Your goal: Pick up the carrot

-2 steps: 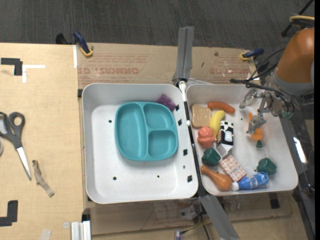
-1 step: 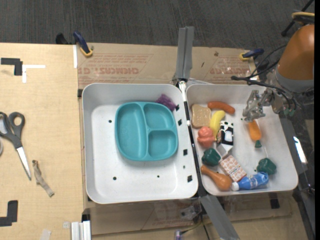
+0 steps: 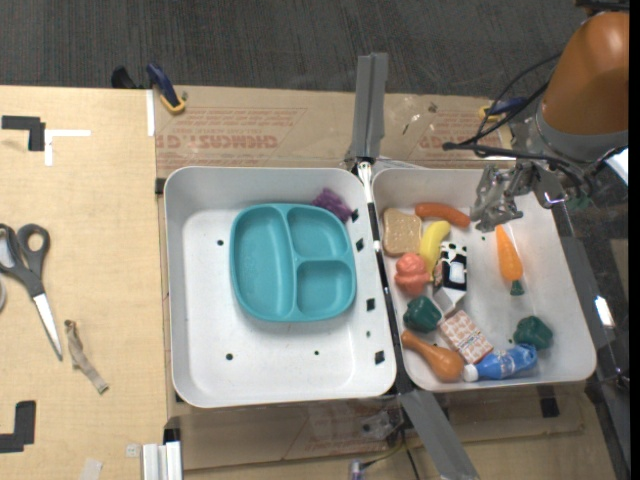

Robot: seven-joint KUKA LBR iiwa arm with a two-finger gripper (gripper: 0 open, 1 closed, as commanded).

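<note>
Two white bins sat side by side on the tabletop (image 3: pixel 80 268). The left bin (image 3: pixel 190 368) held one teal tray (image 3: pixel 294 263) and one purple item (image 3: pixel 333 204) at its far edge. The right bin (image 3: pixel 570 298) held one carrot (image 3: pixel 510 257), one sausage (image 3: pixel 442 211), one bread slice (image 3: pixel 402 232), one banana (image 3: pixel 434 244), one pink piece (image 3: pixel 411 271), two green pieces (image 3: pixel 422 314) (image 3: pixel 534 331), one drumstick (image 3: pixel 434 356), one bottle (image 3: pixel 505 364) and one small packet (image 3: pixel 466 335). One pair of scissors (image 3: pixel 30 278) lay far left. The tool (image 3: pixel 497 200) hung over the right bin's far side, just beyond the carrot; I could not tell whether it was clenched or released, and nothing showed in its grip. The carrot lay free on the bin floor, right of the banana
</note>
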